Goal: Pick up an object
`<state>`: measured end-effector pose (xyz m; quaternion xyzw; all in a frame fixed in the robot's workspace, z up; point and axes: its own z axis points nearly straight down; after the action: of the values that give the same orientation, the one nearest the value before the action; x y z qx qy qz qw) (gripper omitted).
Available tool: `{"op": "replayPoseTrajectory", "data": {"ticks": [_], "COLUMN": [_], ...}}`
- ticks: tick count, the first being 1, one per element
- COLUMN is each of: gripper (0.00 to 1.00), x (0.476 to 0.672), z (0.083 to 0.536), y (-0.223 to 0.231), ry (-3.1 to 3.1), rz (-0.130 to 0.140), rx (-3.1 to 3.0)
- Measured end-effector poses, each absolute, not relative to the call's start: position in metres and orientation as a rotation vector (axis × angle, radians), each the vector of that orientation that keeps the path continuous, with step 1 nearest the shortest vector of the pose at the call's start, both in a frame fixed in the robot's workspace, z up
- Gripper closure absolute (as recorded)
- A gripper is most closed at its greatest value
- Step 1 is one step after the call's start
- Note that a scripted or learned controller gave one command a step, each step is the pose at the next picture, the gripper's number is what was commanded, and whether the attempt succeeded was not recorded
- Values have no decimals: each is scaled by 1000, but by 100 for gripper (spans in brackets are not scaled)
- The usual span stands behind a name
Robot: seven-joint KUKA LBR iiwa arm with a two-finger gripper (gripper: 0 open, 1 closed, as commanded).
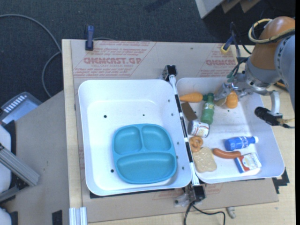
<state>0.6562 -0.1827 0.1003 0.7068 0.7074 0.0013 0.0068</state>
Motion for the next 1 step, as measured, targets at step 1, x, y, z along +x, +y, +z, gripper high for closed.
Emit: {"op": "replayPoseTrajectory", "data": {"ticks": [1], "gripper": [100], "x": [667], "z": [90], "y": [-146], "ry": [2217], "rz": [-13], "rx": [2222]}}
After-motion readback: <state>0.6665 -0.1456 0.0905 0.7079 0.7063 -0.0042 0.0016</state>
